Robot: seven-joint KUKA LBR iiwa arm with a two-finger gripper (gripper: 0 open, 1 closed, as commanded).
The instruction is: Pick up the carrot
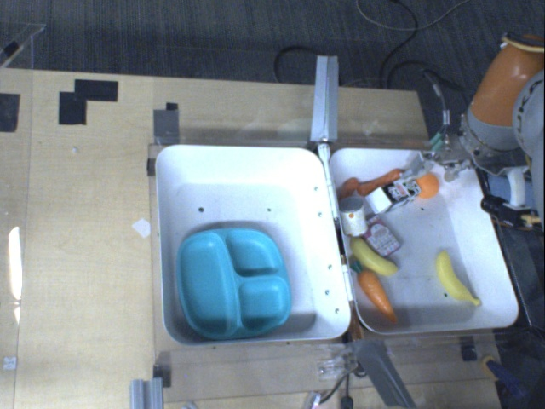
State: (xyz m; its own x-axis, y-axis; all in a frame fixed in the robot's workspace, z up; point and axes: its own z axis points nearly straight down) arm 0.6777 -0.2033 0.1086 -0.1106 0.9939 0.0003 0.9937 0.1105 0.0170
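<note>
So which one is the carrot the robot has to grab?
Look in the right bin, down at its front left corner, close to the wall shared with the left bin. The carrot lies there, just below a yellow banana. It is the short orange cone; the bananas are yellow, and the other orange things sit at the back by the gripper.

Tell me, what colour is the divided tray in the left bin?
Turquoise blue; the plastic divided tray shows clearly in the camera view.
</note>
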